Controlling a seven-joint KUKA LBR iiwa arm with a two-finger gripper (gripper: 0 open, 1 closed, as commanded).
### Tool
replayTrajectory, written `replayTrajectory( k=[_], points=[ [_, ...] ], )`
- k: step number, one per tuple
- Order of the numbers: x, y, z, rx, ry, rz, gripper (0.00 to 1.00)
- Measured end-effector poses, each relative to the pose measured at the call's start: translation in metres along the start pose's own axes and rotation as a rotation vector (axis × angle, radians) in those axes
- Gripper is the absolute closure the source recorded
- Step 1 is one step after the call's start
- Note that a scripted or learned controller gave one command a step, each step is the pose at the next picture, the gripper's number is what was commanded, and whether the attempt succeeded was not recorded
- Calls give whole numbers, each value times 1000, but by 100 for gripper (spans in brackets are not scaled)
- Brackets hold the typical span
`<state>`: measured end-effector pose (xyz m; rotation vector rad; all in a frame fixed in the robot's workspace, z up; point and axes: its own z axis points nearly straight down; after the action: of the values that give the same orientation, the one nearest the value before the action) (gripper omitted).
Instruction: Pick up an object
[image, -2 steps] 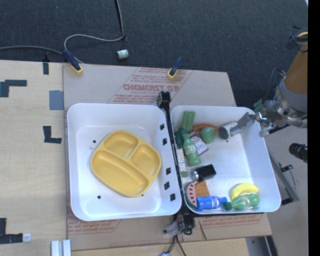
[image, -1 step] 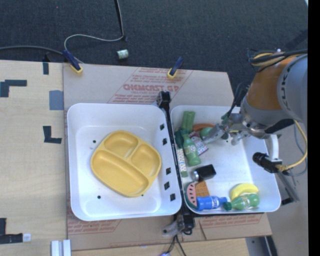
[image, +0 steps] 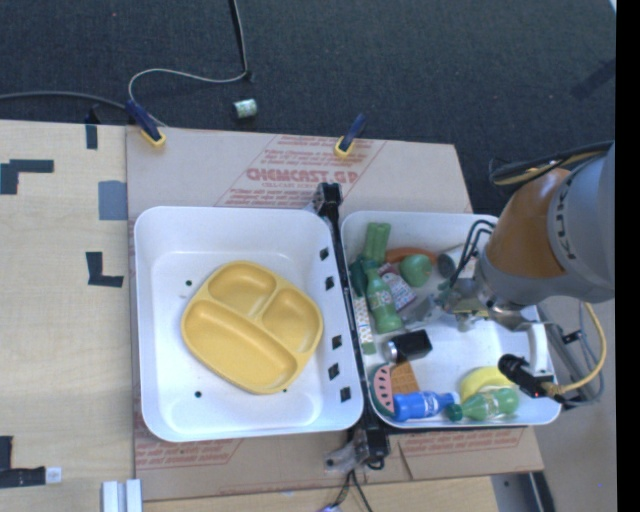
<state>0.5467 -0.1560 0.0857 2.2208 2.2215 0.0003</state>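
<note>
Small black-and-white plastic block (image: 410, 346) lies loose near the middle of the right white bin (image: 470, 425), just below-left of the gripper (image: 455, 292) — probably light, stiff, best pinched across its short sides. Finger state: cannot tell. Same bin holds green bottles (image: 378, 280), blue bottle (image: 420, 405), yellow banana (image: 485, 380), watermelon slice (image: 382, 385) — left white bin (image: 160, 300) holds a yellow divided plate (image: 252, 325).

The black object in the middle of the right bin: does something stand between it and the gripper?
Nothing visible does. The black object lies alone on bare white floor of the right bin, and the gripper is above and right of it, beside the green items.
</note>
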Motion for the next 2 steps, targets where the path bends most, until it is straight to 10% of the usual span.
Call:
replayTrajectory(
  k=[1,2],
  points=[
    [35,63,0,-2,0,-2,0],
    [28,-25,0,1,-1,1,0]
  ],
)
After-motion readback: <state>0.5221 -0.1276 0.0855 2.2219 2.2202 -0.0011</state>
